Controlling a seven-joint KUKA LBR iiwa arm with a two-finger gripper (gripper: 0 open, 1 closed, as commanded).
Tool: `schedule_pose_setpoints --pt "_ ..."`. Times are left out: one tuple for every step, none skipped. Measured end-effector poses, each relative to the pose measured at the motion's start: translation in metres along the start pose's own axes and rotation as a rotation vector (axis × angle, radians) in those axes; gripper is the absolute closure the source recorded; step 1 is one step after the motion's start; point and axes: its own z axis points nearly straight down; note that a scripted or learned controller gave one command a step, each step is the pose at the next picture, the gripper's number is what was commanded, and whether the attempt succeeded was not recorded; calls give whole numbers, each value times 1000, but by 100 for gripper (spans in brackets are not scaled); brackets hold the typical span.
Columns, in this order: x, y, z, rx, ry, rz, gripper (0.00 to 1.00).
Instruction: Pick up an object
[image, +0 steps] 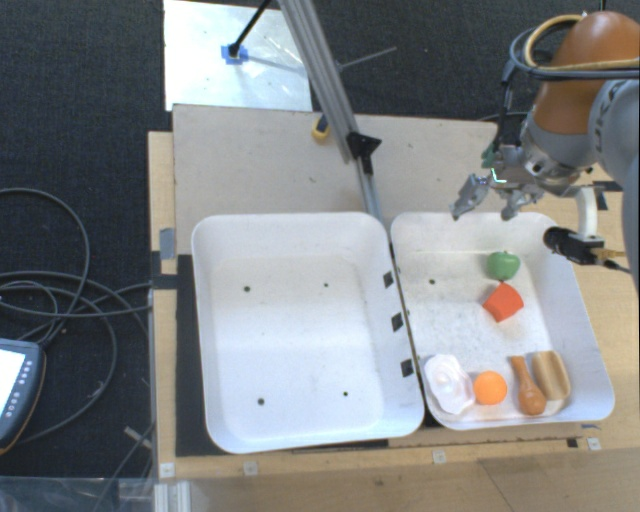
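Note:
My gripper (488, 206) hangs over the far edge of the right bin (440, 300), its two fingers spread apart with nothing between them. Below it in that bin lie a green apple-like object (503, 264) and a red block (503, 302). Along the bin's near side sit a white crumpled object (446, 382), an orange ball (490, 388), a brown spoon-shaped piece (527, 388) and a tan bun-like object (551, 374). The green object is the closest to the gripper, a little nearer and to the right.
The left bin (290, 330) stands beside the right one, with a row of black clips (397, 322) along the shared wall. A grey pole (335, 95) slants over the bench at the back. A black connector (565, 243) juts over the right bin's right rim.

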Motion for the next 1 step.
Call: schedule_pose_setpoints --pt "0 1 -3 -4 -2 -2 0"
